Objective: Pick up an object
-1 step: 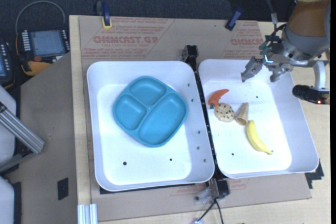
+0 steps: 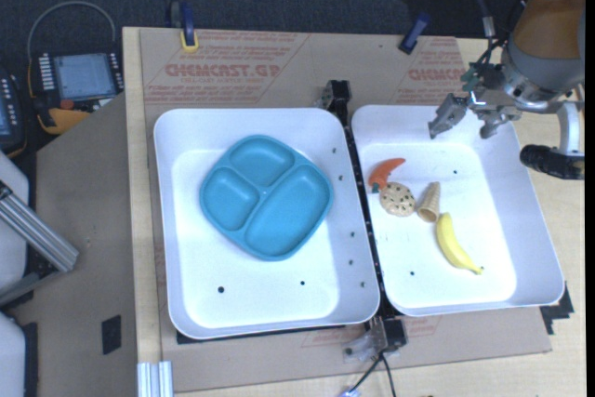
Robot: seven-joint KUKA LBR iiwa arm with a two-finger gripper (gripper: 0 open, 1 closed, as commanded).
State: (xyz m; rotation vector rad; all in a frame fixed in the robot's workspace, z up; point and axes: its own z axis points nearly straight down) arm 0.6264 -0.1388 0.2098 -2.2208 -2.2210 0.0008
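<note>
The gripper (image 2: 469, 118) hangs over the far edge of the right bin (image 2: 521, 288), its two fingers (image 2: 444, 119) splayed wide apart with nothing between them, so no pick has been made yet. It looks parked high, presumably so the arm can choose a target and drop straight down.

Just below and toward the camera from the gripper sits the cluster of candidates: an orange chili-shaped piece (image 2: 387, 170) nearest, then a speckled cookie (image 2: 397, 198) touching or nearly touching a tan cone (image 2: 429, 200), and beyond those, furthest from the tool, a yellow banana (image 2: 457, 244) lying loose on the bin floor. The banana lies slightly apart from the rest, which I judge makes it the easier grab; the cookie and cone crowd each other.

Well off to the gripper's side, across the divider, the left bin (image 2: 186, 293) carries a blue sectioned plate (image 2: 267, 197), lying flat.

Both bins rest on a cardboard-covered bench (image 2: 279, 70), clamped at the back edge. Past it, dark carpet and a small screened device (image 2: 84, 74).
</note>
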